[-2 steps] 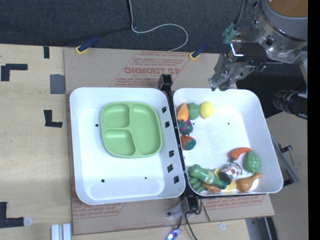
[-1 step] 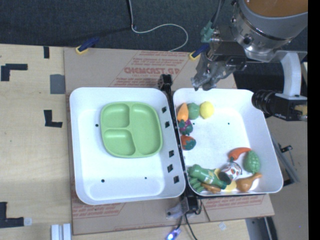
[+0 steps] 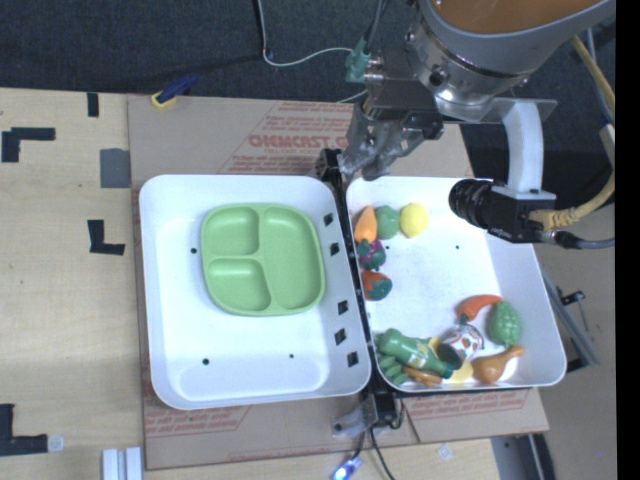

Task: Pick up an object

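While claw (image 3: 362, 163) hovers | bins: two | green plate (image 3: 263, 259): one | lemon (image 3: 412, 219): one

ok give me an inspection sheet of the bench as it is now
surface: two white bins side by side on a cardboard sheet over a wooden bench
job's things: right bin holds toy food: yellow lemon, carrot, a pile at its near edge with a green piece
clutter: green divided plate in the left bin; blue and yellow clip on the bench
grippers: pincer above the far end of the divider between the bins, nothing seen in it; fingers unclear
cables: thin white wire across the dark floor; yellow hose by the arm
surroundings: black tape marks on the bench
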You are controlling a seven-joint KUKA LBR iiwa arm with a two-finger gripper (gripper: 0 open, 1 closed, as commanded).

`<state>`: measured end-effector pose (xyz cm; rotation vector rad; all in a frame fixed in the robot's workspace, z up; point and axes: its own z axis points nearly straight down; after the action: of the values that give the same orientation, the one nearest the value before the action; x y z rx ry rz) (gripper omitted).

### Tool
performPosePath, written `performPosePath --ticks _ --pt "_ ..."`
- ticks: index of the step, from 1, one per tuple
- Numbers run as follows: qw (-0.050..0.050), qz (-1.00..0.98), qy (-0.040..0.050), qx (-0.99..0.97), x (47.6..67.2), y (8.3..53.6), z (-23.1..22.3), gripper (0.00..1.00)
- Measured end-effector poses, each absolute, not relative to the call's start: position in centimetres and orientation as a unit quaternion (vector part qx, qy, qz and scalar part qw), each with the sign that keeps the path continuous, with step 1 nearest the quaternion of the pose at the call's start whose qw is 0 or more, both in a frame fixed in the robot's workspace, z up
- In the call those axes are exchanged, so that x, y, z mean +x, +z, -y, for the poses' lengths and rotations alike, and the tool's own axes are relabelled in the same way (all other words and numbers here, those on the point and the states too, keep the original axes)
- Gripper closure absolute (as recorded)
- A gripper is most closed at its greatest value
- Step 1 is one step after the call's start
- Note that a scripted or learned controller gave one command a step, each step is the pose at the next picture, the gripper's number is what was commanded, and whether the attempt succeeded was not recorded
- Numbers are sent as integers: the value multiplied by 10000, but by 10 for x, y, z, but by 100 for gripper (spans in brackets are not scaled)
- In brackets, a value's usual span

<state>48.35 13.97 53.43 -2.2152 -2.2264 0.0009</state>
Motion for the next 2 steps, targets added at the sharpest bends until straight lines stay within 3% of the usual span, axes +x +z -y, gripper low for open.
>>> performPosePath --ticks 1,2 --pt "45 7048 80 -7094 482 385 -66 100" --pt "11 7080 19 -7062 483 378 -90 100"
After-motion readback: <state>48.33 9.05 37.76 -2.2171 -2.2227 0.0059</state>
